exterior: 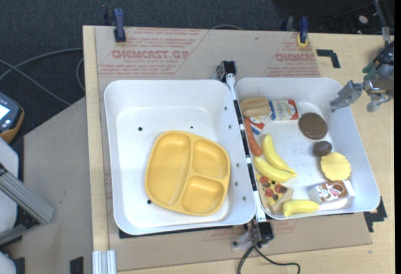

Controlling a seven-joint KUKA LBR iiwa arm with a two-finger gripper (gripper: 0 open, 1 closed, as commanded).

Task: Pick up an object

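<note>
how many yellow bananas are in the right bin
3. Two yellow toy bananas lie overlapped by the bin's left wall: one, the other beneath it. A third small banana lies at the front edge. None appears hidden.

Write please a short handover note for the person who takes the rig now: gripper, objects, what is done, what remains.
Gripper: at the right bin's upper right rim, above the toys, holding nothing; finger state unclear.
Right bin: bananas, brown disc, yellow cookie, small cartons and other toy food.
Left bin: yellow divided plate.
Done: nothing picked yet.
Left: descend on one object, grasp, lift.
</note>
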